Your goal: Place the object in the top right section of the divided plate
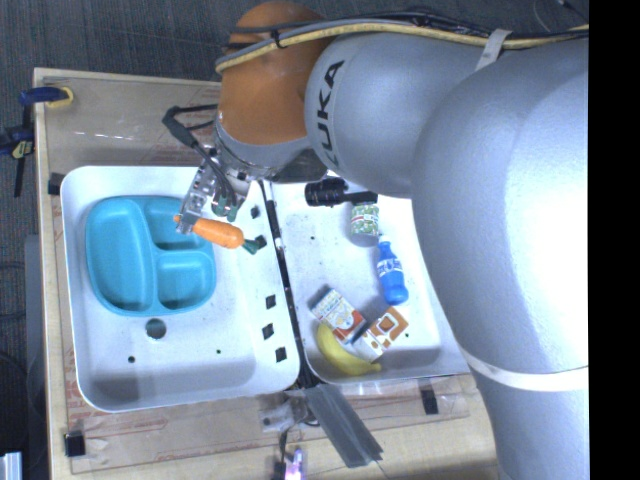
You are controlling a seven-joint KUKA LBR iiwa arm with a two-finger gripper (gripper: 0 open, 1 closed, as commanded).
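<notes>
A blue divided plate (118, 253) lies in the left white bin (110, 378), with one long section on its left and two smaller ones on its right. My gripper (192, 218) reaches down over the plate's upper right section. It is shut on the left end of an orange carrot (220, 233). The carrot sticks out to the right, over the plate's right rim, about level with the ridge between the two small sections. I cannot tell whether the carrot touches the plate or hangs just above it.
The right bin (425, 353) holds a blue bottle (391, 274), a small jar (364, 220), a banana (345, 356) and two small cartons (338, 311). A dark round mark (155, 329) sits on the left bin's floor below the plate. The arm's bulk covers the right side.
</notes>
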